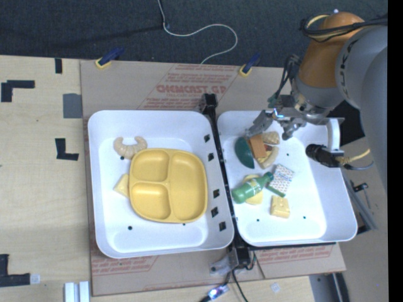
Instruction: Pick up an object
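The task names no single thing, so the candidates are the small items clustered in the right bin [327, 222], in the right half of the frame. A dark green rounded piece [244, 153] lies near that bin's upper left, touching an orange-brown wedge [259, 147] just to its right. A pale cream piece [271, 138] sits at the upper edge of the wedge, directly under the tool [278, 123]. Below them lies a green bottle-shaped toy [251, 189] over a yellow lemon-like piece [254, 197], with a small patterned packet [283, 177] just to their right and a yellow cheese-like chunk [280, 207] lower still.

The tool hangs over the upper part of the right bin, its 2 metal fingers spread apart, one toward the wedge and one toward the bin's middle. Nothing shows between them. Above it rises the arm's orange band [322, 55] in the upper right of the frame.

The left bin [107, 231] holds a yellow divided plate [169, 184] with 3 compartments, a tan curved piece [128, 146] at its upper left and a pale yellow wedge [121, 185] touching its left edge.

Both bins rest on a cardboard sheet [189, 87] on the surface [38, 187].
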{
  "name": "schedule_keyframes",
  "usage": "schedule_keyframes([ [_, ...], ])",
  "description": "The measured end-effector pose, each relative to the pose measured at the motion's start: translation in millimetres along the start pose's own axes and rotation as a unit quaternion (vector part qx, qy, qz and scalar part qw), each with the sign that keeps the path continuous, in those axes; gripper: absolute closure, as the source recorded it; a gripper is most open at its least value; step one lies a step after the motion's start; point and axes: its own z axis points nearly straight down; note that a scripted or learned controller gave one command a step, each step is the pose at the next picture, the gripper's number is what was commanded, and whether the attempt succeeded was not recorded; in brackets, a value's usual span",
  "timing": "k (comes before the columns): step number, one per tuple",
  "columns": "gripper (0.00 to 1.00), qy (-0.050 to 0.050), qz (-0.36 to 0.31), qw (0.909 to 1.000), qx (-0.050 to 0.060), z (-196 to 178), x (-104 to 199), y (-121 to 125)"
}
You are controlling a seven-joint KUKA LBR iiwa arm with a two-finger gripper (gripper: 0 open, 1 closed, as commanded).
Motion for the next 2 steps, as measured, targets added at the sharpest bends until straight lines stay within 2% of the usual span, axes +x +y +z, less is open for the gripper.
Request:
schedule_keyframes([
  [1, 0.00, -0.001, -0.001, 1.0000, -0.006, -7.1, -0.2, 2.9],
  [2, 0.00, -0.001, 0.000, 1.0000, -0.004, 40.0, -6.2, -1.0],
])
